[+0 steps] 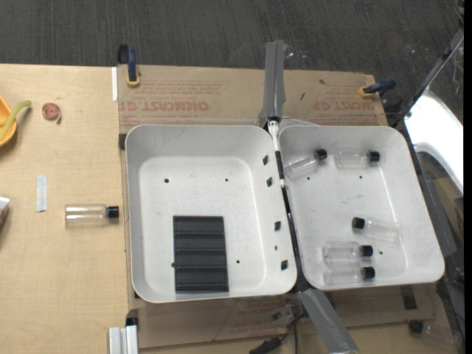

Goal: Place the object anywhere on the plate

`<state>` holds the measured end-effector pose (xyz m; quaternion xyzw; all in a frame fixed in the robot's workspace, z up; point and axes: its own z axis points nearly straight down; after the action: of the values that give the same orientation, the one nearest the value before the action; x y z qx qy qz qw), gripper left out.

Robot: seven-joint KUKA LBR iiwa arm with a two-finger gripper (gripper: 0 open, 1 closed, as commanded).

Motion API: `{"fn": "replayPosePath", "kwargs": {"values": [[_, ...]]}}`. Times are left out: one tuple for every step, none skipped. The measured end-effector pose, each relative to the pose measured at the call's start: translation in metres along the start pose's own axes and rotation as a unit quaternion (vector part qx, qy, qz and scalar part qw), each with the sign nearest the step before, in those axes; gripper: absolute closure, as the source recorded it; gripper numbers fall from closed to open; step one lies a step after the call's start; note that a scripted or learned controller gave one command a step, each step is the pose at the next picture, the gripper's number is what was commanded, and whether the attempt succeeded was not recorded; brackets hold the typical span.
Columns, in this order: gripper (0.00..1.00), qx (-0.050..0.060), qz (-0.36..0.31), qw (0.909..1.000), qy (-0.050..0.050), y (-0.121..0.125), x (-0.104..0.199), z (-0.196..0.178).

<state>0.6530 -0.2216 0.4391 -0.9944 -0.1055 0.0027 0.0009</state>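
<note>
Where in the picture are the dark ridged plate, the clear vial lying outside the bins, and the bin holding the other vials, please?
dark ridged plate (199,254), camera view, middle of its ribbed top.
clear vial (87,213), camera view, its glass body.
right bin (411,169), camera view, right wall.

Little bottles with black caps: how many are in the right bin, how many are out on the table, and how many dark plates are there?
Bottles in the right bin: 5
Bottles on the table: 1
Dark ridged plate in the left bin: 1
Total: 7
</note>
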Motion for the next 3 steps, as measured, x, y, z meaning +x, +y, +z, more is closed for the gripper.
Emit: {"fn": "replayPosePath", "kwargs": {"values": [[0.0,0.0,0.003,1.0,0.0,0.0004,0.0004,-0.0005],[0.0,0.0,0.004,1.0,0.0,0.0006,-0.0005,-0.0001],[0.0,0.0,0.004,1.0,0.001,0.0008,0.0012,-0.0006]]}}
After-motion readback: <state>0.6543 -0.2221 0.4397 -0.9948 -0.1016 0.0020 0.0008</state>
